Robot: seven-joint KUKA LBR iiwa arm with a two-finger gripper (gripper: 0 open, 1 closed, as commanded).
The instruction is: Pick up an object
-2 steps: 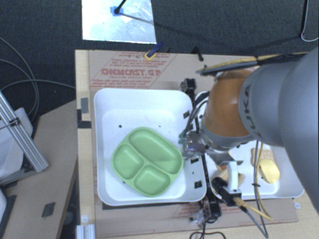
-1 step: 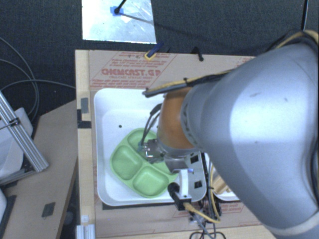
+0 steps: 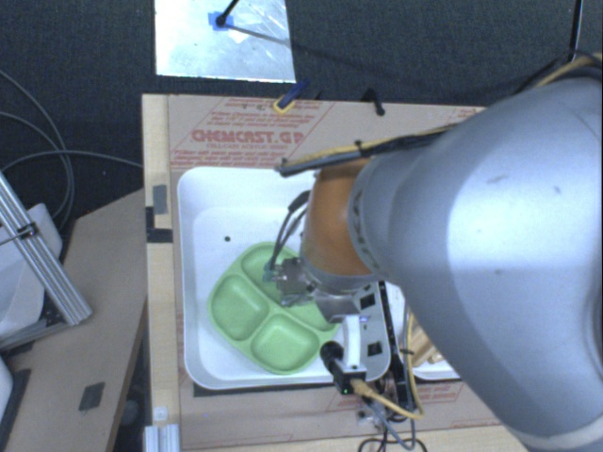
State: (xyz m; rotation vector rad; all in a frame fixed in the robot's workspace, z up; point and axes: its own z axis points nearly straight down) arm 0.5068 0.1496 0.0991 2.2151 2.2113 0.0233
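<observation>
- Camera view, arm: the grey arm (image 3: 490, 252) enters from 3 o'clock and covers most of the right half of the frame; its orange band (image 3: 332, 224) sits near centre, just above the wrist.
- Camera view, gripper: the gripper (image 3: 279, 276) lies just below and left of centre, low over the left white bin (image 3: 203, 205). The wrist and cabling hide most of it, so it cannot be told how the jaws stand, nor whether anything lies between them.
- Camera view, task object: a green sectioned tray (image 3: 254, 314) lies in the left bin toward 7 o'clock from centre, with three shallow compartments showing. Its upper right edge passes under the gripper; the two appear to touch, though the overlap is unclear.
- Camera view, second bin: a small part of the right bin (image 3: 435, 370) shows at 5 o'clock beneath the arm.
- Camera view, surroundings: brown cardboard (image 3: 245, 130) lines the bench at 12 o'clock, and a shiny metal plate (image 3: 221, 26) lies beyond it at 11 o'clock.
</observation>
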